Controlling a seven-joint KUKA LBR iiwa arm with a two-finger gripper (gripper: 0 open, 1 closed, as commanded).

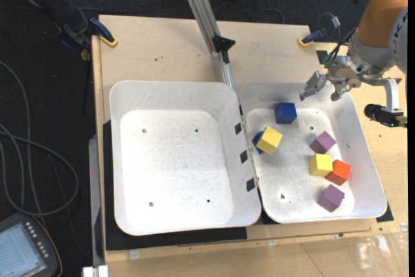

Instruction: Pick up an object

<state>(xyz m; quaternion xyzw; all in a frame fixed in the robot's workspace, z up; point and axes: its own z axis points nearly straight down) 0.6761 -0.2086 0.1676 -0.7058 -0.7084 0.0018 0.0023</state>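
gripper (322,89) hangs over far edge of right bin (363,139), fingers spread apart, nothing between them. blue cube (285,113) sits nearest, just inside bin from gripper. yellow cube (271,139) lies beyond blue cube, at bin's left wall, second blue piece tucked behind it. two purple cubes (322,143) (331,197), yellow block (320,165) and orange cube (339,171) cluster toward bin's near right side. left bin (130,100) beside it. judgement: pick not yet made; descent, closing and lift all left.

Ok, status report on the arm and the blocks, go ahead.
Tool open, holding nothing, above right bin's far edge. Nearest: blue block, untouched. Other blocks spread out in the bin. Nothing in the way.
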